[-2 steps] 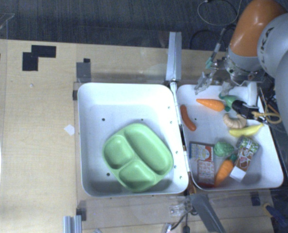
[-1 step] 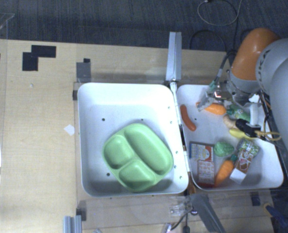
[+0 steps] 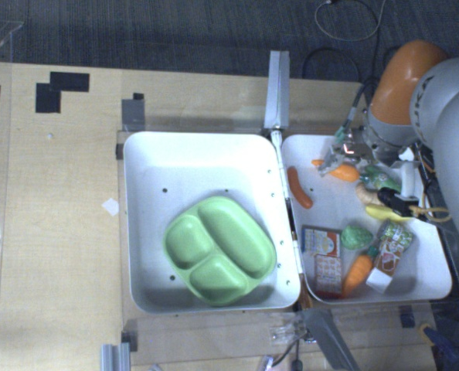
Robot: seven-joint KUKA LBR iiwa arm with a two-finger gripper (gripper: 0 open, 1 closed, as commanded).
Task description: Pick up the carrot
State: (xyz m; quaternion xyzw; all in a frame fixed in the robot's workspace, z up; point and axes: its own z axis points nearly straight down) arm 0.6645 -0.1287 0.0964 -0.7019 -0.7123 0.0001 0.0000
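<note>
End effector (image 3: 344, 154) hovers at a carrot (image 3: 343, 173); grip state too blurred to tell.

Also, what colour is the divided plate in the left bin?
Light green; the divided plate shows plainly in the camera view, lying in the left bin.

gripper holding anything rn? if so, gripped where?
Cannot be told. The gripper is down at an orange piece in the right bin, but the fingertips are too small and blurred. The carrot lies untouched.
</note>
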